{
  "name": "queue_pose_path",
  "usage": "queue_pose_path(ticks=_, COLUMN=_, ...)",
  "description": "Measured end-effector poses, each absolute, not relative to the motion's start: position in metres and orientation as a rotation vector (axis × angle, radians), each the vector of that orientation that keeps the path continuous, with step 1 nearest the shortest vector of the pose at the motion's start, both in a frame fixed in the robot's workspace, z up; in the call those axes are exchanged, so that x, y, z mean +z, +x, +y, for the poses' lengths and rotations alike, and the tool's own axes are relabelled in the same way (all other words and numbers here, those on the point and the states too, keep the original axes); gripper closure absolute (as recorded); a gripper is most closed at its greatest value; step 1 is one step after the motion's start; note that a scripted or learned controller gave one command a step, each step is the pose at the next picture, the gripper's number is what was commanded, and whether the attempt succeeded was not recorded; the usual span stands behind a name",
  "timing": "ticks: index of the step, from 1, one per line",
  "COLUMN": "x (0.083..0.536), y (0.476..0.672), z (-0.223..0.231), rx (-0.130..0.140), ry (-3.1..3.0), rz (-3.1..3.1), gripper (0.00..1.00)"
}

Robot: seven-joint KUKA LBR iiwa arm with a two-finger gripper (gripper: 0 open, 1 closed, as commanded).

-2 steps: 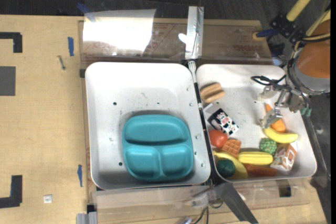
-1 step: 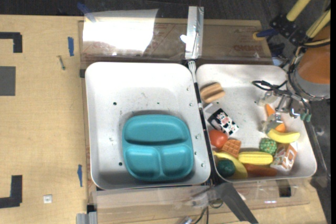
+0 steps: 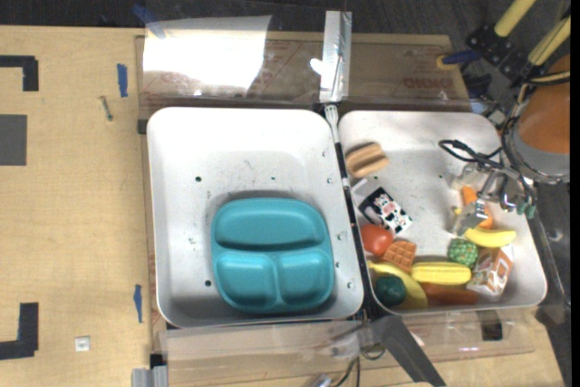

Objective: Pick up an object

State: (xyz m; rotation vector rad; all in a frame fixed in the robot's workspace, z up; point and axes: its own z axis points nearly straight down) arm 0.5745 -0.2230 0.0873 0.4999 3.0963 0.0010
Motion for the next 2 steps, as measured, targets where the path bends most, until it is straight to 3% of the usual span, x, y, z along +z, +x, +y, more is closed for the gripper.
queue_pose_path(ticks=1, x=0.100, y=0.577, z=-0.222, rx=0.000, ry=0.496, rz=3.091, gripper=1.00)
queue_pose_path(ticks=2, x=0.163, y=0.580, z=-0.140, rx=0.003, ry=0.391, rz=3.104, gripper=1.00)
